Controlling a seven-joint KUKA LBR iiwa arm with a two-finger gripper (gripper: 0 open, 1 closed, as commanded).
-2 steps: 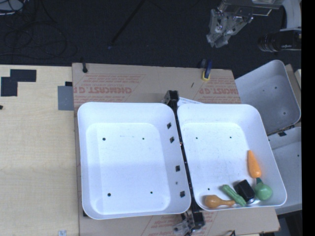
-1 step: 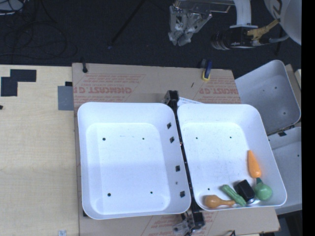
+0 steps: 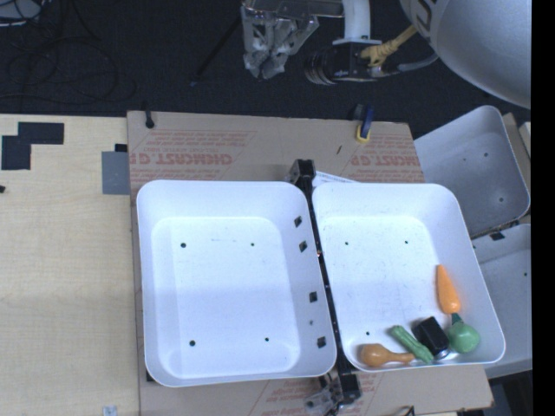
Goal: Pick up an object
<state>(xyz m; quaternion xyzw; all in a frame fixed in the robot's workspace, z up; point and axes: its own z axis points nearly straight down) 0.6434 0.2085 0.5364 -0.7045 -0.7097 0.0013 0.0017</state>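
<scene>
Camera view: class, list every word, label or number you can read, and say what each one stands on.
"CHEMCAST GP": seems to read so; red print, upside down, on the brown sheet under the bins, printed twice along its far side.
Red print at the sheet's near edge: partly covered, too blurred to read.
Grey letters on the arm: cut off at the picture's edge, not readable.

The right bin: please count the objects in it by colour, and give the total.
In the right bin, all near its lower right corner:
Orange: 2, a carrot shape and a gourd shape
Green: 2, a stick and a round piece
Black: 1, a block
Total: 5
</scene>
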